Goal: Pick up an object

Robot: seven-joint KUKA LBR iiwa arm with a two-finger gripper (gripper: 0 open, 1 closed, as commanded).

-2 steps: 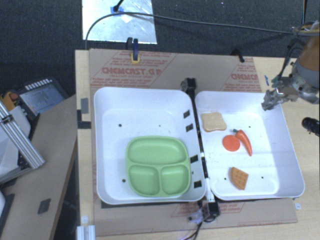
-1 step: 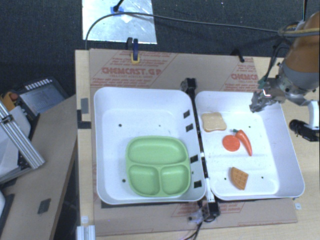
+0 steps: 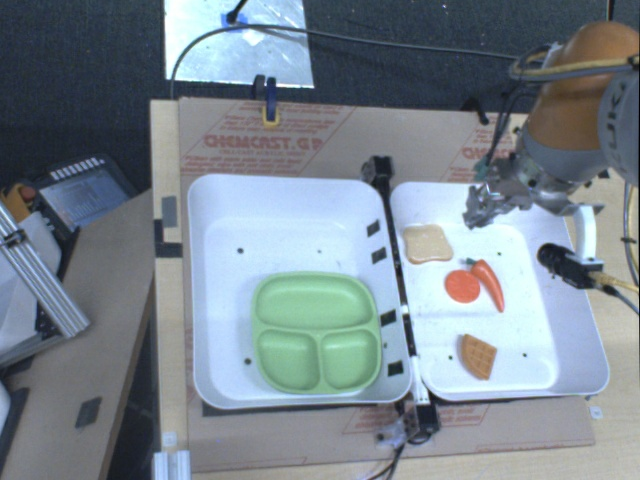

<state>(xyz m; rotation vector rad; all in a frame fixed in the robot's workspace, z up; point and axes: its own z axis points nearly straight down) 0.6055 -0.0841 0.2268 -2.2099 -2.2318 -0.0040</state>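
Camera view, slanted top-down: gripper (image 3: 484, 211) hangs over the far end of the right bin (image 3: 535, 318), with the arm (image 3: 585, 78) coming in from the right. It's dark and small in frame, so we can't tell if it's released or clenched. We see nothing in it.

Candidates, all in the right bin:
- bread slice (image 3: 427, 244), near the wall shared with the left bin (image 3: 215, 268), closest to the gripper
- red disc (image 3: 462, 286), mid bin
- red pepper (image 3: 489, 282), touching or just beside the disc
- waffle piece (image 3: 478, 355), near end, well apart from the rest

Green plate (image 3: 315, 330) sits alone in the left bin, and we'd judge it too wide to be a likely target.

Our read: the approach isn't finished and no pick has been made.

Risks from here:
- The bread is flat and thin, so a top-down close probably skids over it or pushes it into the wall.
- The disc and pepper are crowded, so a descent there may nudge one while grabbing the other, or catch neither.
- The bread lies close to the wall, so the gripper could clip that on the way down.
- The flat disc could have the same problem as the bread.
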